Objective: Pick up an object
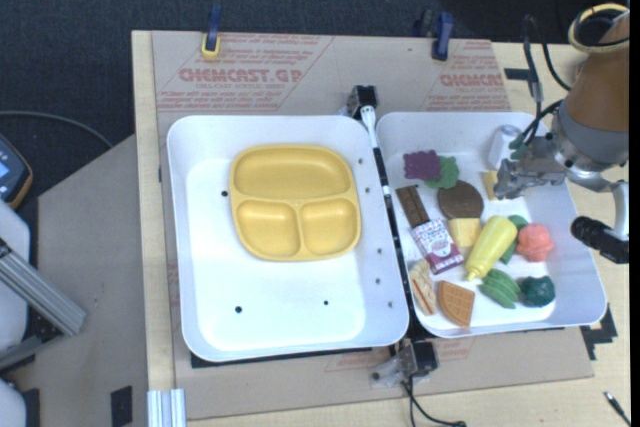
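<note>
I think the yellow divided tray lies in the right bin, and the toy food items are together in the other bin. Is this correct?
Not quite. The camera view shows the yellow divided tray in the left bin, not the right one. The toy food items are indeed together in the other bin, the right bin.

Single fixed camera above bench, looking down at slant; both bins framed.
</note>
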Available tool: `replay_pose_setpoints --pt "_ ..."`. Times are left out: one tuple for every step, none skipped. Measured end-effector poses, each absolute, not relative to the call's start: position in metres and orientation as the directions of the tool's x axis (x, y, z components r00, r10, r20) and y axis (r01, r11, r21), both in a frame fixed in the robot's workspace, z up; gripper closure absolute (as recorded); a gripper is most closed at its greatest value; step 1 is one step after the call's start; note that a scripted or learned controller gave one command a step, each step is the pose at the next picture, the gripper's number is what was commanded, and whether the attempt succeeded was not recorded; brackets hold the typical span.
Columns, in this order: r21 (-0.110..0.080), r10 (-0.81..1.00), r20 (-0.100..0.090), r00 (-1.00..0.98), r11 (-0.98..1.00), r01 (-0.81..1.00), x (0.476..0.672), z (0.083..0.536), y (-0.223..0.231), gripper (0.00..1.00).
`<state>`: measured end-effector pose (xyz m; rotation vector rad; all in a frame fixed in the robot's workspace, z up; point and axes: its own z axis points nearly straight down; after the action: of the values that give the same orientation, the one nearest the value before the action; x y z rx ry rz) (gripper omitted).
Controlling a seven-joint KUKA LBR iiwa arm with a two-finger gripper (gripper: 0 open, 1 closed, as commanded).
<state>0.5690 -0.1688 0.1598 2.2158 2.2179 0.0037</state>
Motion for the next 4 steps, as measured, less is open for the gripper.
replay_pose_setpoints --pt "0.008 1.0 -0.003 -0.002 0.002 1.0 0.574 0.223 -0.167 1.0" --pt "0.003 1.0 -0.002 -0.001 0.001 1.0 0.575 0.224 -0.167 1.0" --pt "-0.003 1.0 0.002 -0.005 0.005 1.0 0.579 0.218 -0.121 1.0" --pt "0.001 1.0 0.001 -0.006 0.006 1.0 0.584 0.228 -0.066 1.0"
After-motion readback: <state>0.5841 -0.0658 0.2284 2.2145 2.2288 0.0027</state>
